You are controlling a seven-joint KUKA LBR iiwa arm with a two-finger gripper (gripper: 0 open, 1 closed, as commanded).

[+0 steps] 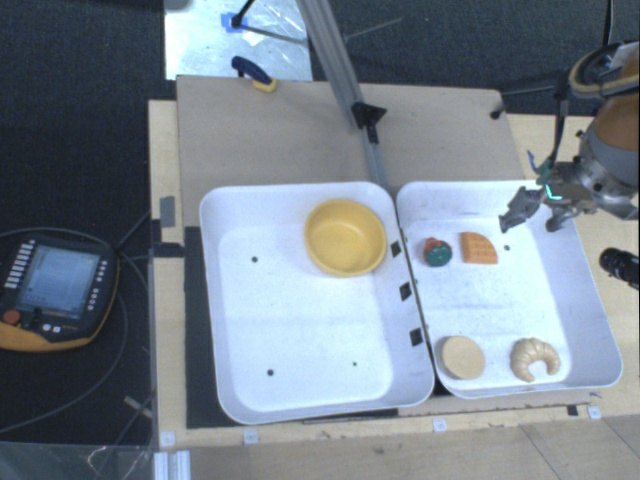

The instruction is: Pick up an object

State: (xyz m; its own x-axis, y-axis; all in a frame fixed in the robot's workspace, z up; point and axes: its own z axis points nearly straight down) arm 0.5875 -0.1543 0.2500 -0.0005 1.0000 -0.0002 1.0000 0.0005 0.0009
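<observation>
My gripper (533, 214) hangs over the upper right part of the right bin (580, 298), its two fingers spread apart with nothing between them. Left of and below it lie an orange waffle piece (478, 248) and a small red and green fruit toy (437, 252). Near the bin's front edge sit a round tan biscuit (463, 357) and a croissant (534, 358). A yellow bowl (345, 236) rests at the back of the left bin (260, 348).
A metal pole (335, 53) slants across the board behind the bins, ending in a black clamp (367, 117). A teach pendant (50, 288) lies on the floor to the left. A yellow and blue clamp (253, 72) sits at the board's far edge.
</observation>
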